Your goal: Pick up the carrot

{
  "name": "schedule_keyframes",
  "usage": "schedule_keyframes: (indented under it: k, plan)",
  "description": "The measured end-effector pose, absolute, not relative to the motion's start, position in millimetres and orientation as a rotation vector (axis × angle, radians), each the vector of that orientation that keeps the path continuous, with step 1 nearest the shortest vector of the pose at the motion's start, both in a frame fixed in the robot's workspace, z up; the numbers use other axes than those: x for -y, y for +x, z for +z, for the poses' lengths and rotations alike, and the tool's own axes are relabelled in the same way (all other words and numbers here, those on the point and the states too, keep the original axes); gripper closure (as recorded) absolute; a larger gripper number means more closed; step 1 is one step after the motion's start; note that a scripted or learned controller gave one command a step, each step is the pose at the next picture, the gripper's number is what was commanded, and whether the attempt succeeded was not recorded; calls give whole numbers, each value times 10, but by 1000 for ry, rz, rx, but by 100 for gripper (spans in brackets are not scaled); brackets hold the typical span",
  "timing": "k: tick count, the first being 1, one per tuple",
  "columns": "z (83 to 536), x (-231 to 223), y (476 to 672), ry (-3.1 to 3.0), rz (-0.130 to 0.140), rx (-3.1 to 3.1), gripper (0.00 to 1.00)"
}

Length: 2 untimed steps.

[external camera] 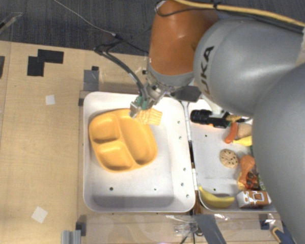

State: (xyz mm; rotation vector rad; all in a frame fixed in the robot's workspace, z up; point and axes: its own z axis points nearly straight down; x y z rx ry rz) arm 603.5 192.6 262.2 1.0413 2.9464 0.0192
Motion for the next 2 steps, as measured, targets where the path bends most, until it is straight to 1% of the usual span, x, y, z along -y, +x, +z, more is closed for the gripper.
schedule_keyframes:
  k: [1, 2]
  plan:
    - [2906, -1701, 6554, 1174, 9, -2904, 100]
    - [4603, -1262, 6384, 979, 18, -2962, 100]
